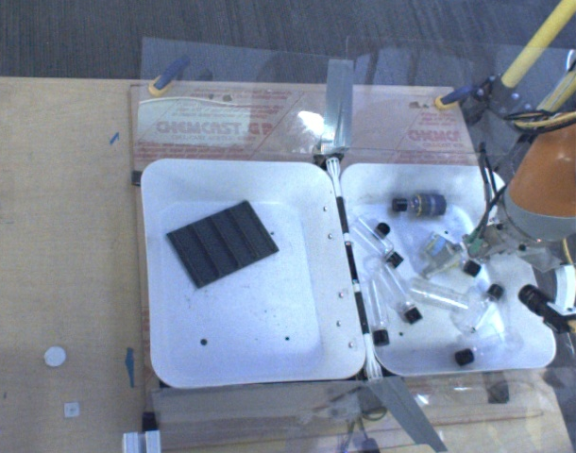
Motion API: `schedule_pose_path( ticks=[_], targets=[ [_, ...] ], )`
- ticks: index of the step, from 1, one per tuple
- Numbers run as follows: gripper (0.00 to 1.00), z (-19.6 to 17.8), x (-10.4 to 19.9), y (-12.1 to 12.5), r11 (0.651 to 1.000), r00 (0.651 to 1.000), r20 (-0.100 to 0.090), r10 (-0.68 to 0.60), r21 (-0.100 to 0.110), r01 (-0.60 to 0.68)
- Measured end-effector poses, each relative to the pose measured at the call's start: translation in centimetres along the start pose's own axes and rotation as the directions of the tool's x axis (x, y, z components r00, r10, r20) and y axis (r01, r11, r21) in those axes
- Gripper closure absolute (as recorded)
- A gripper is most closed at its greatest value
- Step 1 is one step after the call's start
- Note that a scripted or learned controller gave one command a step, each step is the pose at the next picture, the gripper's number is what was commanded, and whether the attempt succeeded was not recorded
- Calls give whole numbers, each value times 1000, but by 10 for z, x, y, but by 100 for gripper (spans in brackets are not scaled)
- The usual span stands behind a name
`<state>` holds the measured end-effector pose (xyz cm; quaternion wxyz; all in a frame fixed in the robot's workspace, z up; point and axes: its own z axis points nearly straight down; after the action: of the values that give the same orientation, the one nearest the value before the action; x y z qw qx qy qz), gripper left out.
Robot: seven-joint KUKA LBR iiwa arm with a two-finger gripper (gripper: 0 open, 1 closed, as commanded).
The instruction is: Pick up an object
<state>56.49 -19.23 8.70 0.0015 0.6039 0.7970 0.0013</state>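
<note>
1. The arm point(543, 182) reaches over the right bin point(515, 357) from the right side.
2. The gripper point(477, 245) is low above the clear vials point(439, 295); if the fingers are open, I cannot tell.
3. A dark vial point(418, 204) lies near the far wall.
4. A black ridged mat point(222, 243) lies in the left bin point(175, 347).

Red "CHEMCAST GP" lettering reads on the clear acrylic sheet point(222, 121) behind the bins.

arm point(543, 182) at right edge, wrist angled down
</note>
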Motion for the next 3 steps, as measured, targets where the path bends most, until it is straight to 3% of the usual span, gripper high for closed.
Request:
schedule_pose_path(
  ticks=[1, 2, 3],
  targets=[
    [0, -21, 4, 27, 999, 999, 1, 32, 0, -32],
    [0, 0, 1, 3, 1000, 1000, 0, 28, -1, -28],
    [0, -1, -31, 47, 1000, 1000, -14, 5, -6, -6]
  ],
)
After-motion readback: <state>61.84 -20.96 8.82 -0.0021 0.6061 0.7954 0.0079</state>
